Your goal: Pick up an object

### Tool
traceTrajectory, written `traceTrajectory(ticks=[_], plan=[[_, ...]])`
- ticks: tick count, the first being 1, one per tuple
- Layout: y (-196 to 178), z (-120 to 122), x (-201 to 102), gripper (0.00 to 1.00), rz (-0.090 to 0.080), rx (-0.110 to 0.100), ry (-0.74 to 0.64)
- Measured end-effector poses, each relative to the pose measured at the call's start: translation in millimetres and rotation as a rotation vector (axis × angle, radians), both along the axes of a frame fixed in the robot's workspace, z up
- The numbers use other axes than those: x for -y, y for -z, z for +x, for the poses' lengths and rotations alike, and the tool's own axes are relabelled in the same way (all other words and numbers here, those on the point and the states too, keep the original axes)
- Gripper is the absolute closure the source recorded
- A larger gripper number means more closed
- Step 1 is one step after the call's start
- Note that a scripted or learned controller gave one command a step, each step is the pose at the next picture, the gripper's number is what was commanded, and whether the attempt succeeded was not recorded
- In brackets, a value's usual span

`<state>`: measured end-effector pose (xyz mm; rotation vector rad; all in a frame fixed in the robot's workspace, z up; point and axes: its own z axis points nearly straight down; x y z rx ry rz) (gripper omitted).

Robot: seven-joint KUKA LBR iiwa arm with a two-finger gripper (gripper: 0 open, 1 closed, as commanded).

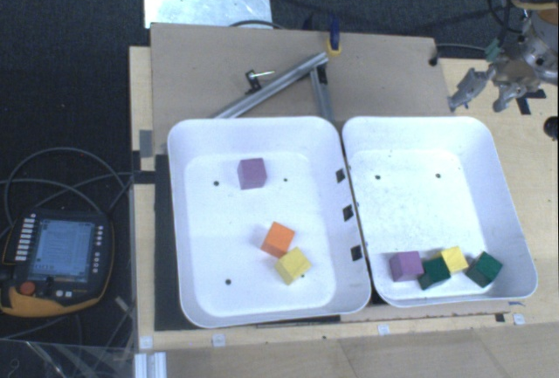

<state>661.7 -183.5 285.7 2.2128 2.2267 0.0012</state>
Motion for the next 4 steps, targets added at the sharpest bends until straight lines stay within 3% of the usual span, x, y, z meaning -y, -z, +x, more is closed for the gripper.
traceTrajectory(ticks=[1,4], plan=[[-0.1,-0.1,0.3,0.00,-0.001,0.000,0.001],[185.3,-6.1,4.2,0.00,0.002,-0.006,0.002]])
